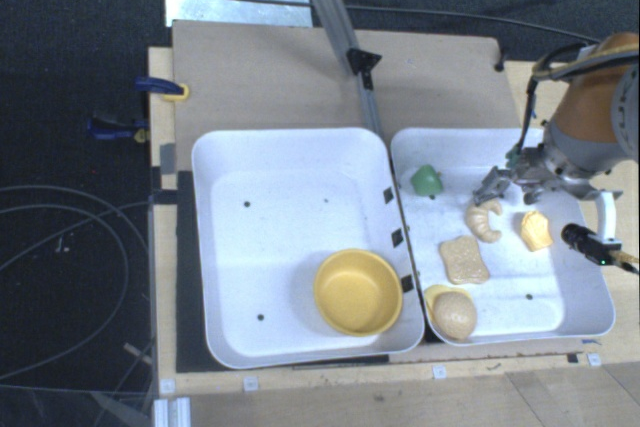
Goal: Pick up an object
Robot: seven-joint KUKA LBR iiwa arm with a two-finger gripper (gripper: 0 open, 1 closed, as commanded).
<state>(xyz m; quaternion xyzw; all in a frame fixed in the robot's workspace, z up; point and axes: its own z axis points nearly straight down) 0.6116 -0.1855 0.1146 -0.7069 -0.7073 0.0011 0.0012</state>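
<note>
Hand (497,183) low in right bin (500,147), just above croissant (486,220); opening: cannot tell. Croissant looks light, stiff, curved; grip across its thick middle.

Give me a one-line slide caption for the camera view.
Tool hovers over right bin near croissant; yellow bowl sits in left bin.

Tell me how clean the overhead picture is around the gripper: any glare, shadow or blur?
Camera view: soft all over; the gripper is a grey smear above the croissant, fingers unreadable. Even light, faint shadows, no harsh glare on the right bin. The yellow bowl reads clearly.
</note>
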